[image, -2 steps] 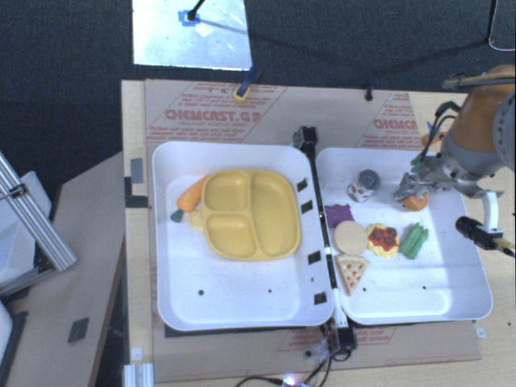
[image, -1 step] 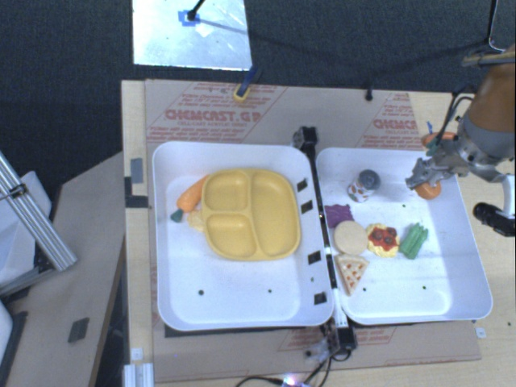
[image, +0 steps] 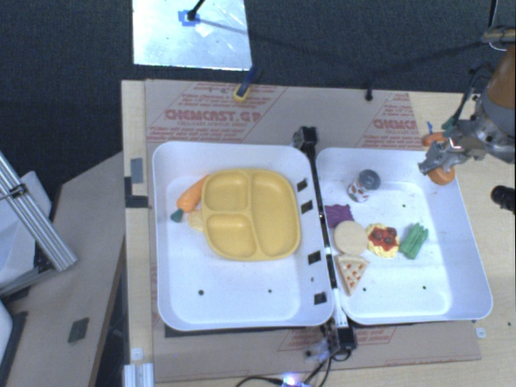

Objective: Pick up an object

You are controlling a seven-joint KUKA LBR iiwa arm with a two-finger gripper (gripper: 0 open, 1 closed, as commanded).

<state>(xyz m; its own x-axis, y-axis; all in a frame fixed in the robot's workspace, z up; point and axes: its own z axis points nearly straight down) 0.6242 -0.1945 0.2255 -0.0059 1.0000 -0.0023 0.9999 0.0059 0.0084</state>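
Note:
My gripper [image: 438, 158] hangs over the far right edge of the right bin [image: 451, 297], reaching in from the right. It looks shut on a small orange object [image: 442, 175], which shows above and below a grey finger. In the right bin lie a small grey-topped can [image: 363, 184], a purple piece [image: 339, 214], a round beige disc [image: 350, 236], a yellow and red toy food [image: 383, 240], a green piece [image: 414, 240] and a waffle wedge [image: 351, 273]. All of these sit to the left of and below the gripper.
The left bin [image: 234, 297] holds a yellow divided plate [image: 248, 214] with an orange carrot [image: 191, 193] at its left edge. A black divider [image: 319, 232] runs between the bins. A shiny metal sheet [image: 192, 21] lies beyond the bench.

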